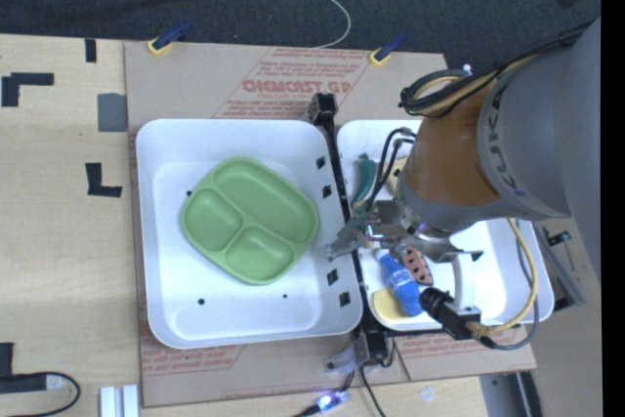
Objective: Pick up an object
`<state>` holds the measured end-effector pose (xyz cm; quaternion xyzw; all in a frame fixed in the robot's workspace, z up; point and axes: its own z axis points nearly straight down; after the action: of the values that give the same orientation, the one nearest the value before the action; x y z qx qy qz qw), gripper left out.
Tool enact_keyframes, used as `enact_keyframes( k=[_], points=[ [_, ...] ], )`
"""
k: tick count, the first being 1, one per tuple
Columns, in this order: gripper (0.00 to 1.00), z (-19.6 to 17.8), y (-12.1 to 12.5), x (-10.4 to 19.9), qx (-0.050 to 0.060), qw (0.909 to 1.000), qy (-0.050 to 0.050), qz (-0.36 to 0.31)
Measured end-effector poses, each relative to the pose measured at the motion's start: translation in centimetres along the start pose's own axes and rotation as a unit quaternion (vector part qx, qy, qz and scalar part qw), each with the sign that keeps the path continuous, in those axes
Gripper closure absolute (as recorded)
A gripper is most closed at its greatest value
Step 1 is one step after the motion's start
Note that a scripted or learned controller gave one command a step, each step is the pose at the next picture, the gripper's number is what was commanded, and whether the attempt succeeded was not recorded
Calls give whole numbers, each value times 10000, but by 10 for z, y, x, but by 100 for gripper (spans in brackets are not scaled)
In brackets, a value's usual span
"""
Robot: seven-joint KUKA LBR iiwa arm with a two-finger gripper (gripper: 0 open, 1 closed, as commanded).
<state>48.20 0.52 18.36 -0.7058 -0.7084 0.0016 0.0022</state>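
Note:
My gripper (371, 234) hangs low over the left part of the right bin (508, 283), close to the wall between the two bins. Just below it lies a blue object (400, 285) on top of a yellow one (388, 309). A small reddish piece (416, 265) sits beside the blue object. A dark green item (363, 175) lies further back in the same bin, partly hidden by the arm. I see nothing held in the gripper.
The left bin (166, 210) holds a light green divided plate (250, 220). The arm's grey and orange body (459, 161) covers most of the right bin. Cables (493, 332) loop near its front edge. Cardboard lies under both bins.

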Motion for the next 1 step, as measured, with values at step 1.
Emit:
enact_keyframes(
  k=[1],
  points=[
    [0,-116,2,32,-75,10000,7,-17]
  ],
)
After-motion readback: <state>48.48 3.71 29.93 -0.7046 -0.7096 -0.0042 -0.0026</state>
